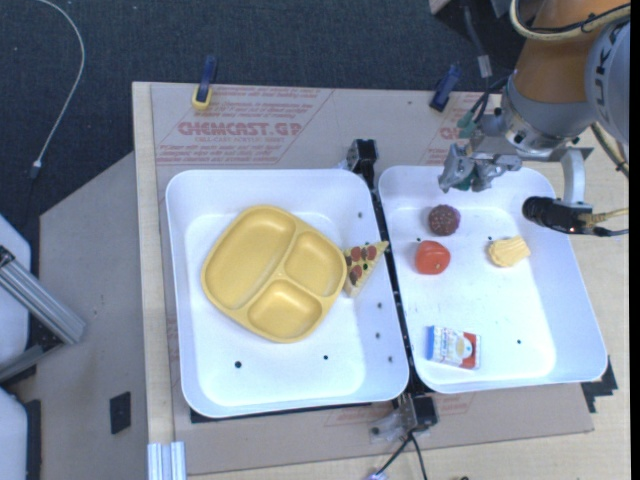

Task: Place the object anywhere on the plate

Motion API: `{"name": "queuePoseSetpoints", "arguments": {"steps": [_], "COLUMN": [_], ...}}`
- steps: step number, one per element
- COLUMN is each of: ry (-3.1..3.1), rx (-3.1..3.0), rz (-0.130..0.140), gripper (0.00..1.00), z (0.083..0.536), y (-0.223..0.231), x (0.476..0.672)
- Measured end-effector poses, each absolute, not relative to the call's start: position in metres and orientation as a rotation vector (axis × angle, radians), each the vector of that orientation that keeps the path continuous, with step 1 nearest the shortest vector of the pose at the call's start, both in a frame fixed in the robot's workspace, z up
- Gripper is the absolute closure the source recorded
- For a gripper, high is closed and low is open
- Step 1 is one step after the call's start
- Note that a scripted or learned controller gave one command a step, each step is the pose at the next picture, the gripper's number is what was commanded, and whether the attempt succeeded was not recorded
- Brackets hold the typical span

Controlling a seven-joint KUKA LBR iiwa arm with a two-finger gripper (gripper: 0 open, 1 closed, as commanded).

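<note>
Dark carpet surrounds the table point(150, 268), whose brown board top carries red lettering and two clamps, a yellow-and-blue one point(205, 83) at the far left and a blue one point(446, 87) farther right. From my seat I see two shallow white bins side by side on it. Left bin point(200, 358) holds the yellow plate point(275, 271), a three-compartment dish lying flat with nothing in its wells, and a toy pizza slice point(364, 261) lies just beside the plate's right rim, close to the bin's right wall. Right bin point(570, 348) holds four small things: a white carton with red and blue print point(453, 347) lying flat toward the near side, a red tomato-like piece point(432, 258) near the middle, a pale yellow piece point(509, 252) to its right, and a dark maroon ball point(444, 220) just behind the red one. My arm point(565, 58) reaches in from the right, and its hand point(472, 174) hangs over the far edge of the right bin, just behind the maroon ball. I see nothing between its fingers, but I cannot tell whether they are apart or together.
</note>
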State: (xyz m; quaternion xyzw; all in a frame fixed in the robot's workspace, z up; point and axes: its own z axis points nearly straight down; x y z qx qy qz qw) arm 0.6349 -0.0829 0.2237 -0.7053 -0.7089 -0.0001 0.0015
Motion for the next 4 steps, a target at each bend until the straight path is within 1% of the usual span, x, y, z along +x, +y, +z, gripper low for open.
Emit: {"name": "queuePoseSetpoints", "arguments": {"steps": [1, 2, 3, 4], "ry": [-2.226, -2.224, -2.225, -2.227], "rx": [-2.212, -2.215, -2.214, -2.215], "rz": [0.0, 0.002, 0.0, -0.003], "gripper": [1.0, 1.0, 1.0, 1.0], "z": [0.218, 0.221, 0.22, 0.226], "y": [-0.027, 0.015, 0.069, 0.115], "x": [0.633, 0.619, 0.615, 0.607]}}
